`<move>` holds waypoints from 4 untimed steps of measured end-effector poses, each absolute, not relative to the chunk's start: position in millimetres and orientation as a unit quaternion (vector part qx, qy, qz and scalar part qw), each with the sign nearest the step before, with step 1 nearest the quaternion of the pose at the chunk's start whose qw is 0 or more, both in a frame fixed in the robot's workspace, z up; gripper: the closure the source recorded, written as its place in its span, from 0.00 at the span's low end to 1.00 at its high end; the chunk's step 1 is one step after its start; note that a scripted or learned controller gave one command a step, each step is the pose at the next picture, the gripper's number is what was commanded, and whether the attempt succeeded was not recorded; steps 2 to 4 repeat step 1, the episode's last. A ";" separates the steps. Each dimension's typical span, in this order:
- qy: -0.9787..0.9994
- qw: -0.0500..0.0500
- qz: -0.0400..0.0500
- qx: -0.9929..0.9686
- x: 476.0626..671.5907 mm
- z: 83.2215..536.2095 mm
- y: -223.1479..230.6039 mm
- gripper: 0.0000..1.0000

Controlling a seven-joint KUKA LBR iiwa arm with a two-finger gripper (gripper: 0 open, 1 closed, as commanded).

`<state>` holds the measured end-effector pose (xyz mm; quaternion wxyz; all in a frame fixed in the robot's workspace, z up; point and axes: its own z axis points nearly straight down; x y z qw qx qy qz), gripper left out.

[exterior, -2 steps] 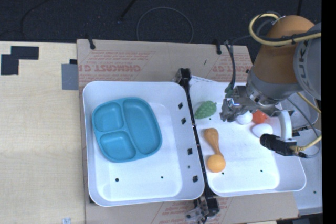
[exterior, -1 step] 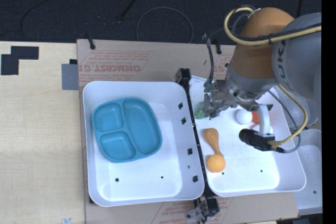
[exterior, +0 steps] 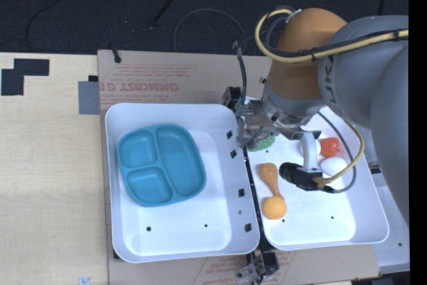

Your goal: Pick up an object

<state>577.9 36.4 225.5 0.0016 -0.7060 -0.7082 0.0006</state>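
Note:
My gripper (exterior: 255,135) reaches down at the back left corner of the right bin (exterior: 333,227), close to the divider between the bins. A green object (exterior: 267,141) lies right under it, mostly hidden by the gripper. An orange maraca-shaped toy (exterior: 271,191) lies in the middle of the right bin, in front of the gripper. A red object (exterior: 329,145) and a white round object (exterior: 333,166) sit to the right, partly behind the arm's cables.
The left bin (exterior: 167,230) holds a blue divided plate (exterior: 161,163) with three compartments. The bulky grey and orange arm (exterior: 327,70) covers the back right of the right bin. Cardboard (exterior: 160,80) lies under both bins.

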 end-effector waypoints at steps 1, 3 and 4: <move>-0.709 0.002 0.000 -0.705 590.3 227.3 97.5 1.00; -0.709 0.002 0.000 -0.705 590.3 227.3 97.5 1.00; -0.709 0.002 0.000 -0.705 590.3 227.3 97.5 1.00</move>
